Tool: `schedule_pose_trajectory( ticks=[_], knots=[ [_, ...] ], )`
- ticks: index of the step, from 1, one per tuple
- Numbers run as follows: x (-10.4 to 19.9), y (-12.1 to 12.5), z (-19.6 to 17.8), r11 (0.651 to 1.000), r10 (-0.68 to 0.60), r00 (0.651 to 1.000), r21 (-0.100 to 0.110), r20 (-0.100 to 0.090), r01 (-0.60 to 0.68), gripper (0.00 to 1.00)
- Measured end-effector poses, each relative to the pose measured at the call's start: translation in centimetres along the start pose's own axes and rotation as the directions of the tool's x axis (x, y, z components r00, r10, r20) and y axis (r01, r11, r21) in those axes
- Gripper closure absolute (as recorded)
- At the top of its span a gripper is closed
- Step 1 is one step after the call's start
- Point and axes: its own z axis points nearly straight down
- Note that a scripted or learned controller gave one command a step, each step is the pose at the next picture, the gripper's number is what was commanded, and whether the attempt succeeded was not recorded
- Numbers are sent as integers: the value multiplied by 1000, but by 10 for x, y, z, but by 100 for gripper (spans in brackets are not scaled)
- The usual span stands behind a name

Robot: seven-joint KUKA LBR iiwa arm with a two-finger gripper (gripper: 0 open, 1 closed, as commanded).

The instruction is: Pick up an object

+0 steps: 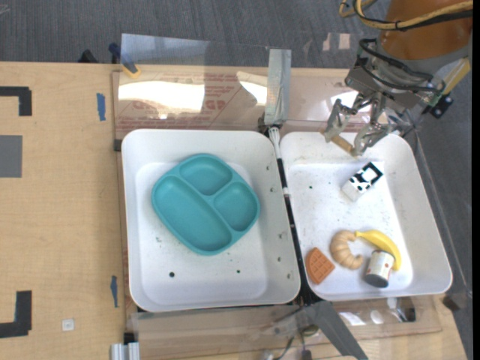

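Small white block with black markings (364,180), lying loose in the right white bin (427,201) toward its twelve o'clock edge: we judge nothing picked yet, the two-finger gripper (351,135) hanging spread and empty just above it.

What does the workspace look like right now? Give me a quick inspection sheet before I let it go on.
Surface: wooden bench bearing left bin and right bin.
Job's things: right bin holds black-and-white block, banana, croissant, waffle piece, small can.
Clutter: teal divided plate in left bin.
Grippers: gripper open above right bin's far edge, holding nothing.
Cables: yellow and black cables by the arm.
Surroundings: grey floor, blue tape.
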Motion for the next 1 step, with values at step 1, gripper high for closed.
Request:
schedule_pose_trajectory(
  ticks=[1],
  knots=[
    [-3,0,-11,1000,2,1000,3,8,-2,100]
  ],
)
